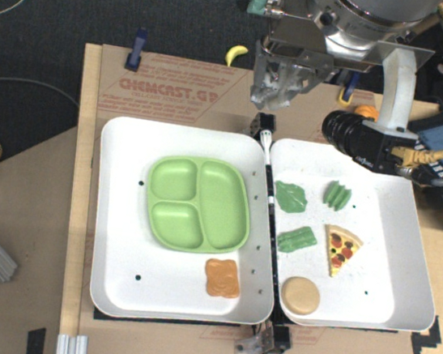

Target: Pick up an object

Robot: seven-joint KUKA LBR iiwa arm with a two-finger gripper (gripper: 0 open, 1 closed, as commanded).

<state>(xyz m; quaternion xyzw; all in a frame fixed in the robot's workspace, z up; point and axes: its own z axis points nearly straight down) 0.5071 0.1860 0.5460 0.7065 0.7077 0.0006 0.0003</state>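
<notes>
Hovering above the bins' far edge, gripper (279,86) touching nothing, its grip state impossible to tell.

My arm enters at the top of the camera view, its broad grey wrist body pointing down toward the bench. The gripper (279,90) hangs below the wrist as a pale metallic cluster, raised above the bench surface and near the far end of the seam between the bins. Nothing visible between the fingers. Finger spacing blurred; I cannot read it from here.
</notes>
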